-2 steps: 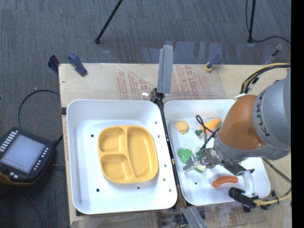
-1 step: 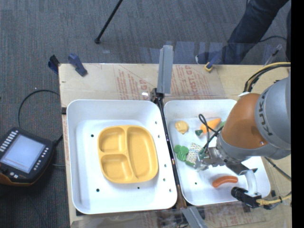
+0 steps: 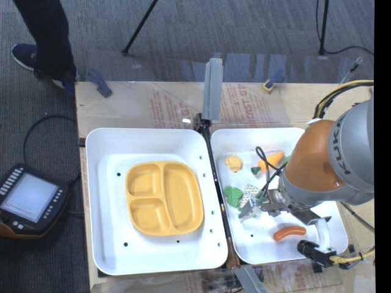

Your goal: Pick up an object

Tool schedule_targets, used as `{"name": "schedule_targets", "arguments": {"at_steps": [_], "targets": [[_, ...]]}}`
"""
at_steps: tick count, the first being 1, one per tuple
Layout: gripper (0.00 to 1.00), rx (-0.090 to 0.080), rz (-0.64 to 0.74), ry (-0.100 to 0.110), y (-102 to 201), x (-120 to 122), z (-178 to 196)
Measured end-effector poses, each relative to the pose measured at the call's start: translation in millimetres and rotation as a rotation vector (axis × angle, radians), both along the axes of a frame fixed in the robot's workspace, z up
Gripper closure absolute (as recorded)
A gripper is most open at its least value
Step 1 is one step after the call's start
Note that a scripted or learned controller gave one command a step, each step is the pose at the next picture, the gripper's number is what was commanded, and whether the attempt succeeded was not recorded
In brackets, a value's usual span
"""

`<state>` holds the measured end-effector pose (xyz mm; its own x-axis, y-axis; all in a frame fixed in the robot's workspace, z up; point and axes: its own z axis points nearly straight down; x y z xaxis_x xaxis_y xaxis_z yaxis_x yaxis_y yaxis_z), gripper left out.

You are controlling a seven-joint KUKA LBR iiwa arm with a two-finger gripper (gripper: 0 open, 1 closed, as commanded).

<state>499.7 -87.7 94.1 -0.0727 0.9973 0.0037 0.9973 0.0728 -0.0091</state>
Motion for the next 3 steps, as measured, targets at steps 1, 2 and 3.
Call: {"name": "schedule_targets", "arguments": {"at_steps": [1, 2, 3], "targets": [[0.0, -0.001, 0.07, -0.005, -6.0, 45.0, -7.8], [1.0, 0.001, 0.067, -0.003, -6.7, 44.4, 1.2], [1.0, -0.001, 0.123, -0.017, 59.5, 24.0, 149.7]]}}
